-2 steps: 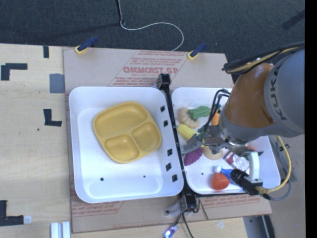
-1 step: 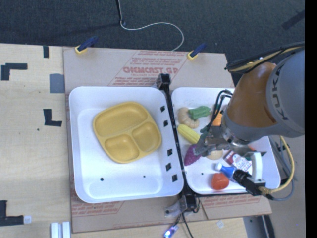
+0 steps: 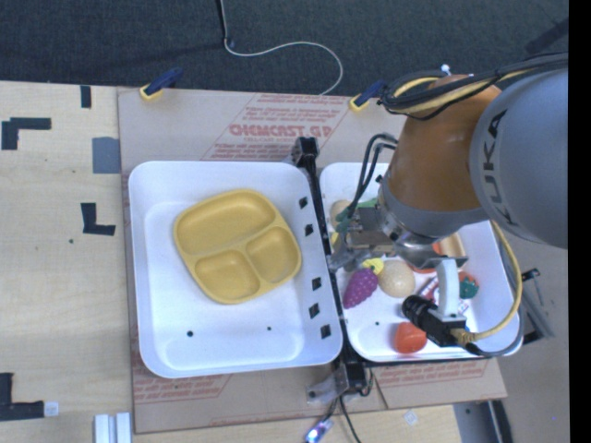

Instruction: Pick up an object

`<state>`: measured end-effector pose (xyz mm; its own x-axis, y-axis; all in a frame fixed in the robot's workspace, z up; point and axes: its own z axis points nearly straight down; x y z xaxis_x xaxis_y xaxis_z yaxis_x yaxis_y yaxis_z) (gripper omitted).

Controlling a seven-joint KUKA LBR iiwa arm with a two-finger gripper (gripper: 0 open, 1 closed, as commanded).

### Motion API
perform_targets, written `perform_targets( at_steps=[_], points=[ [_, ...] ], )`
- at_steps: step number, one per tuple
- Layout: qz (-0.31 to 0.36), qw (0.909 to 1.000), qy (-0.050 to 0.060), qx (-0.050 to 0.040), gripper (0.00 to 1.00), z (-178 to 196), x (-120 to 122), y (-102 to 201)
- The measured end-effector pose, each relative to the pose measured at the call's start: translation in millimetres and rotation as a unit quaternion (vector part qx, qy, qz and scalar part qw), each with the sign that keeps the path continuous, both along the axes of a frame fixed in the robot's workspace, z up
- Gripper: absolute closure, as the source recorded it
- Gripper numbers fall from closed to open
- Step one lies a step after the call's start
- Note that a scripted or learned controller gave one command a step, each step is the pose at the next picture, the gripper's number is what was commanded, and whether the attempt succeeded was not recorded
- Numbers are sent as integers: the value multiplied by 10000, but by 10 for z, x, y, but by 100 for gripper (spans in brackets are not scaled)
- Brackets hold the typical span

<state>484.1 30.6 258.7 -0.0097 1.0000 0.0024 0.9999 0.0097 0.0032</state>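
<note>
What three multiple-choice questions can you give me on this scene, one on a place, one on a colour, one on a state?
1. Where does the yellow plate lie?
A. left bin
B. right bin
C. on the cardboard

2. What colour is the bunch of grapes?
A. green
B. purple
C. blue

3. How does the yellow plate lie?
A. hollows up
B. face down
C. on edge against the bin wall

Answers:
1 A, it sits inside the left bin.
2 B, the grapes in the right bin are purple.
3 A, its three hollows face the camera.

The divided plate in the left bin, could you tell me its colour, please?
Yellow, seen in the camera view: divided plate.
</note>
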Motion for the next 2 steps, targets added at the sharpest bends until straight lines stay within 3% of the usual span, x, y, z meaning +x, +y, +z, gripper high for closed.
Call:
perform_targets(
  at_steps=[2],
  points=[
    [-9,10000,-12,-2,100,1470,0,937]
  ],
)
